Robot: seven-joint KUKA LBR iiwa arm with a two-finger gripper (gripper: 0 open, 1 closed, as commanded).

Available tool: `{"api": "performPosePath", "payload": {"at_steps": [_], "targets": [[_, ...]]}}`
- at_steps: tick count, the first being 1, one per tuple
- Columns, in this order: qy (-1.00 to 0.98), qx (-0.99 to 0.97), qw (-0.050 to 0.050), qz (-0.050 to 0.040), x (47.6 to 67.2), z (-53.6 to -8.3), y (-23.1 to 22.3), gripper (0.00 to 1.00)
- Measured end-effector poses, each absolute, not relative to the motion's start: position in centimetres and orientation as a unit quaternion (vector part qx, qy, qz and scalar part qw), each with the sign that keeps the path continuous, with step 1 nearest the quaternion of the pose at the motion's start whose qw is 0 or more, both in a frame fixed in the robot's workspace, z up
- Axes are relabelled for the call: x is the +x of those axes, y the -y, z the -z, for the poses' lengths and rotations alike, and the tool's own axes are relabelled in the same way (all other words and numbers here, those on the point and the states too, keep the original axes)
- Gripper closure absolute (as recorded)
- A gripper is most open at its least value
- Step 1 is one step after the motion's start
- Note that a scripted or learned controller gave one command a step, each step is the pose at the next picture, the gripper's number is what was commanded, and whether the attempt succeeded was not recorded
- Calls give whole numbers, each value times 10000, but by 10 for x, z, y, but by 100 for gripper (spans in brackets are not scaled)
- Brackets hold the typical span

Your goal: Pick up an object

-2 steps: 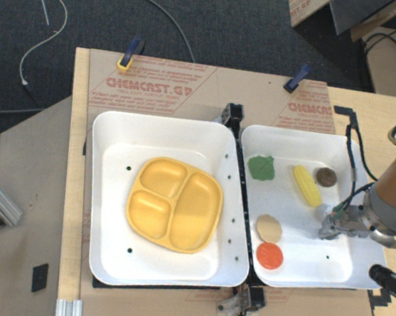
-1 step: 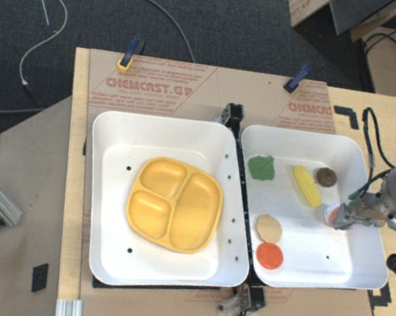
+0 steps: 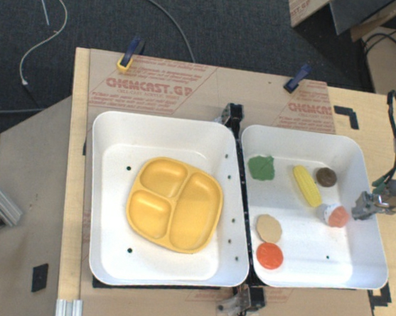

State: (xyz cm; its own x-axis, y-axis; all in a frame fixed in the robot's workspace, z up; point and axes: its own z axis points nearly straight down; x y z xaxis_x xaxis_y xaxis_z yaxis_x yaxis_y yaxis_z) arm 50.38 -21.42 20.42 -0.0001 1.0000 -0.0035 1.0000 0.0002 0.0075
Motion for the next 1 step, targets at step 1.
{"api": "performPosePath", "payload": {"at_steps": [1], "targets": [[-7076,7066,26,-12,505,-236,215,100]]}}
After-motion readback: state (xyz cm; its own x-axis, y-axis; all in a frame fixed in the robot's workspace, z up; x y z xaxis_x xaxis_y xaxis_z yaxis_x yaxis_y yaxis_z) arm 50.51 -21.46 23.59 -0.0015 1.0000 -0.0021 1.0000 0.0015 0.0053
